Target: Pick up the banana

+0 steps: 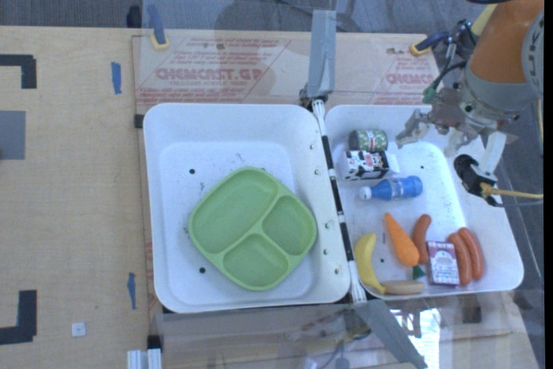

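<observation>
Tool point(449, 127) over right bin's point(510, 259) far edge, banana point(370, 265) well apart at near-left corner

The arm point(510, 30) wears a broad orange band above a grey metal wrist. Yellow and black cables loop over its top, and another yellow cable trails off by a black fitting. Blue clips sit near the wrist. The pincer point(445, 127) is pale grey metal.

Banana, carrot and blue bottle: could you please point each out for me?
Banana point(368, 264), camera view, middle of its curve.
Carrot point(401, 241), camera view, mid-body.
Blue bottle point(397, 187), camera view, blue body.
</observation>
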Controlling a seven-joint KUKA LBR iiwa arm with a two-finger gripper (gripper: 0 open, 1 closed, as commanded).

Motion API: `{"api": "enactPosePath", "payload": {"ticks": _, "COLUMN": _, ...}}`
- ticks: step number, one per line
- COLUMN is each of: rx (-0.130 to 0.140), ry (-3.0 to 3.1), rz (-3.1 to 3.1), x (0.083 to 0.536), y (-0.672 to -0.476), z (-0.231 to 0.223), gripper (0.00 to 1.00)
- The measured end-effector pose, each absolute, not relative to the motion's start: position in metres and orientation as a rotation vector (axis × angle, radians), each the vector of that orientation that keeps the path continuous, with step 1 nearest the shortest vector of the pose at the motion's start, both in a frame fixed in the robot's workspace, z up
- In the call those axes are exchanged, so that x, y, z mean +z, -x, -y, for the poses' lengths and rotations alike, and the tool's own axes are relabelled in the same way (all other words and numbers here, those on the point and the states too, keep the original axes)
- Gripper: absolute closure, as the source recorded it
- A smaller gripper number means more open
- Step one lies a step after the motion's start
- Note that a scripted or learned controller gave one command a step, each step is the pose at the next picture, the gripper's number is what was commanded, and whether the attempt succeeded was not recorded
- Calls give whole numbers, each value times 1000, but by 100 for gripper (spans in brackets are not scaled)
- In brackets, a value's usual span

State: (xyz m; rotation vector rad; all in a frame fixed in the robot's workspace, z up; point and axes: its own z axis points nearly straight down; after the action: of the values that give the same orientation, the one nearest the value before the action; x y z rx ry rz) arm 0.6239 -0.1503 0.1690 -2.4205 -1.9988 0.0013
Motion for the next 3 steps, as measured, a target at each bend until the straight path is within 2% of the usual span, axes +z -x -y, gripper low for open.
{"api": "enactPosePath", "payload": {"ticks": 1, "rx": -32, "ry": 2517, "rz": 1916, "x": 114, "y": -603, "z": 125, "gripper": 0}}
{"api": "enactPosePath", "payload": {"ticks": 2, "rx": 0, "ry": 2312, "rz": 2126, "x": 91, "y": -546, "z": 192, "gripper": 0}}
{"api": "enactPosePath", "payload": {"ticks": 3, "rx": -6, "ry": 2162, "rz": 2292, "x": 88, "y": -492, "z": 150, "gripper": 0}}
